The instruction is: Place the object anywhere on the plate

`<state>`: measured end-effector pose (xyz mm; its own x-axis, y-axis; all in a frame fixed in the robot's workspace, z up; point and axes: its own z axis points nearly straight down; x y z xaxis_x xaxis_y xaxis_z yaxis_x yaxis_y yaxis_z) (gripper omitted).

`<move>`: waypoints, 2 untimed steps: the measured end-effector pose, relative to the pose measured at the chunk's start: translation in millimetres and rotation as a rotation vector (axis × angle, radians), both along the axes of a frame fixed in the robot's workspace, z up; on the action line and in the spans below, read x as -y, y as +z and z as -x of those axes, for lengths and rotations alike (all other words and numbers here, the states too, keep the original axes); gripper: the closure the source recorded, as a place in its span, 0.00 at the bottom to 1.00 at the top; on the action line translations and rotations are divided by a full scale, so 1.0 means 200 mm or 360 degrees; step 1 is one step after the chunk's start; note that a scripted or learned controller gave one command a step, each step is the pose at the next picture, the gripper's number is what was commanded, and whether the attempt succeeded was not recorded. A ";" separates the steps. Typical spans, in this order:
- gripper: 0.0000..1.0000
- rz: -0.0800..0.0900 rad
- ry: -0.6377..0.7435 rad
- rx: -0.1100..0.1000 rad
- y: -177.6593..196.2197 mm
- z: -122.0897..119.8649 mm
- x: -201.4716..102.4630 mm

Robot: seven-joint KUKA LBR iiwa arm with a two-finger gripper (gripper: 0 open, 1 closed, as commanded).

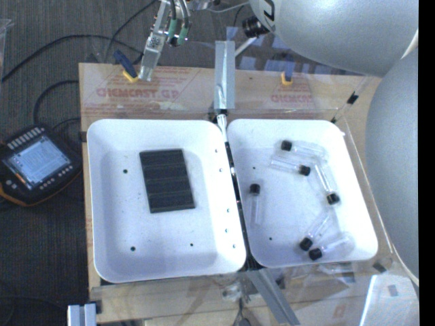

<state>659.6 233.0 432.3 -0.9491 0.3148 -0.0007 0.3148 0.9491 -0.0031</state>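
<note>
Up at the top, the jaws (151, 54) hang above the surface's (204, 94) far edge, beyond the left bin (102, 182); whether they are spread or pressed together cannot be told, and nothing shows between them. A dark ribbed plate (166, 180) lies flat in the left bin. Clear vials (302, 170) with black caps lie scattered in the right bin (353, 182), apart from the plate.
</note>
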 end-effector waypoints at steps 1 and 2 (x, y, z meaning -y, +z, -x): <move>1.00 -0.0001 0.0231 0.0003 0.00 -0.01 0.00; 1.00 -0.0001 0.0353 0.0005 0.01 -0.02 0.00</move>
